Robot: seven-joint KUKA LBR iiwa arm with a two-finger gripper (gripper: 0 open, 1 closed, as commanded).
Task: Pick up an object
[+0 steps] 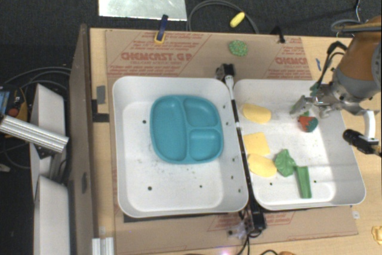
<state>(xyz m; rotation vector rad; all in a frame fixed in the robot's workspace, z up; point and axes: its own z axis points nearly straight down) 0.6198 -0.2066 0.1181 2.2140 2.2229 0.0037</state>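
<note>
1. The gripper [308,109] hangs over the right bin [352,179] near its upper right part; a small red-and-teal toy [308,123] lies on the bin floor just below the fingertips, not between them.
2. Can't tell whether the fingers are spread or closed; they blur into the wrist.
3. Right bin count: three yellow pieces [256,113], one green leafy toy [285,162], one green stick [303,181], and the red-and-teal toy.
4. The yellow pieces sit along the bin's left side, well apart from the gripper; the green toys lie toward the near edge.
5. Left bin [134,185]: one teal divided plate [186,129], three compartments.
6. Cardboard sheet [119,45] under the bins: red print reads roughly "CHEMCAST", seen twice, partly covered.
7. One green round lump [238,48] on the cardboard behind the bins; one yellow plug [237,20] on a cable beyond it.
</note>
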